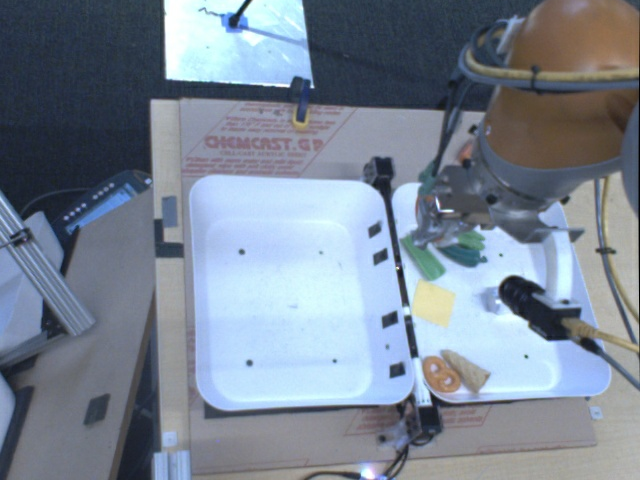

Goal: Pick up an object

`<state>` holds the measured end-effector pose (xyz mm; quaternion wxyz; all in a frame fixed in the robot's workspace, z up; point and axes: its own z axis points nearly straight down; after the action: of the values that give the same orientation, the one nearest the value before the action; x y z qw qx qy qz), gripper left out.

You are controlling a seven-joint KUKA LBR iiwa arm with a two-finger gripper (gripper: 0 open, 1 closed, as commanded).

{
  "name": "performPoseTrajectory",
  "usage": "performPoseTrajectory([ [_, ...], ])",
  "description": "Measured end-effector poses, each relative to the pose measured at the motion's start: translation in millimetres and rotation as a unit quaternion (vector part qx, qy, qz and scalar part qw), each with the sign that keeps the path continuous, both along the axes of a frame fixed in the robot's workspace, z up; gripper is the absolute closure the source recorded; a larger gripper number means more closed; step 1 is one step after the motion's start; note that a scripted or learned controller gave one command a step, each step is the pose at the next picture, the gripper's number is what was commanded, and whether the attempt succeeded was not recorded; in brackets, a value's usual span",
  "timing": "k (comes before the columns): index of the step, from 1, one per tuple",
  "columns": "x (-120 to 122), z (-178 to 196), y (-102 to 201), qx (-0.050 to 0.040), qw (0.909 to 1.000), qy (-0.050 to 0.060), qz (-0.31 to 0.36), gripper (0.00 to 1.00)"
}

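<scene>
Right bin (540, 368), near corner: orange ring (437, 373) touching a tan cone-ish wedge (469, 370); farther in, a flat yellow square (435, 304), a small grey lump (490, 299), then a green strip (424, 259) just beside a teal piece (464, 254). Gripper (434, 226) is low over the green strip's far end, wrist roughly vertical under the grey arm (545, 173) with its orange band, reaching in from the right; can't tell if it's clamped on anything. Left bin (290, 308) alongside: same shallow glossy white plastic, rounded corners, both on a printed cardboard sheet (265, 133).
</scene>
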<state>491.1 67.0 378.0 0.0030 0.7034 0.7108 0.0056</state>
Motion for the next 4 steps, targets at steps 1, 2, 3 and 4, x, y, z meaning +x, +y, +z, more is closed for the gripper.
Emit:
performPoseTrajectory([
  [1, 15, 134, 87, 0.0022, 1.0000, -0.003, 0.002, 1.00],
  [2, -5, 159, 89, -0.0006, 1.0000, 0.004, -0.003, 1.00],
  [3, -5, 109, 3, -0.0029, 0.9999, 0.007, -0.009, 1.00],
  [4, -5, 159, 52, -0.0004, 1.0000, 0.003, -0.001, 1.00],
])
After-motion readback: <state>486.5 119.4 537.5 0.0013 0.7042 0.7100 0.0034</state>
